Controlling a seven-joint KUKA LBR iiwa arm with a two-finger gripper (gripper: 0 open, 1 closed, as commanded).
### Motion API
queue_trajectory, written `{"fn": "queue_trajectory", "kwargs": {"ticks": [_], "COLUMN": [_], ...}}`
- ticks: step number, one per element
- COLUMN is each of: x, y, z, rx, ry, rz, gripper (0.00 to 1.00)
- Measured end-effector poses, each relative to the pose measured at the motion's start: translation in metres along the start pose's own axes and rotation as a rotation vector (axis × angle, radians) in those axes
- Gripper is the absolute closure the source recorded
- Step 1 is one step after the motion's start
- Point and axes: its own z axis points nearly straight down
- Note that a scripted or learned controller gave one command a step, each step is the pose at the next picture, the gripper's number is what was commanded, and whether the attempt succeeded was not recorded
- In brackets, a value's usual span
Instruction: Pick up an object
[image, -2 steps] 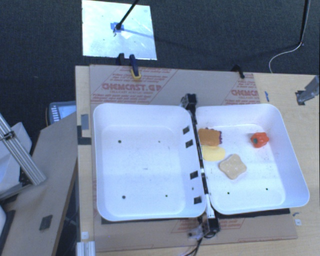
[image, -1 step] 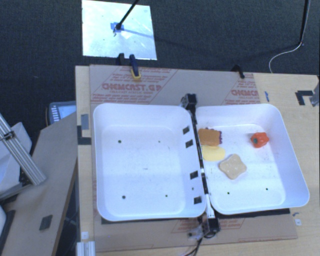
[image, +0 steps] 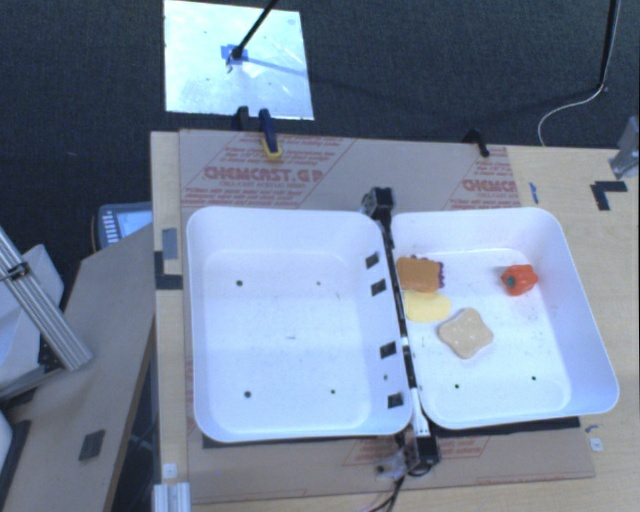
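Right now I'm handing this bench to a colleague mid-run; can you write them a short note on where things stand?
Objects: all four lie in the right white bin. Orange-brown flat block with a purple edge near the divider; pale yellow flat disc just below it, touching or nearly so; beige rounded toast-shaped piece below that; small orange-red pepper-like piece apart, toward the right wall.
Done: nothing lifted.
Left: pick up one object.

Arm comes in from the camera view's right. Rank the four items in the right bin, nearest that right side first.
1. Red-orange piece, toward the right side of the right bin, in its back half.
2. Tan square piece, mid-bin, nearer the front.
3. Yellow flat piece and orange-brown piece, both near the bin's left wall: too close to call.
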Motion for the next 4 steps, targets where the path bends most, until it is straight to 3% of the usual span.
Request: {"fn": "queue_trajectory", "kwargs": {"ticks": [2,3,4], "x": [0.139,0.228,0.297], "y": [0.06,0.068,0.091], "z": [0.013,0.001,0.046], "rx": [0.005,0.003,0.01], "ry": [0.003,0.005,0.003], "rz": [-0.004,-0.006,-0.003], "gripper": [1.0,1.0,1.0]}}
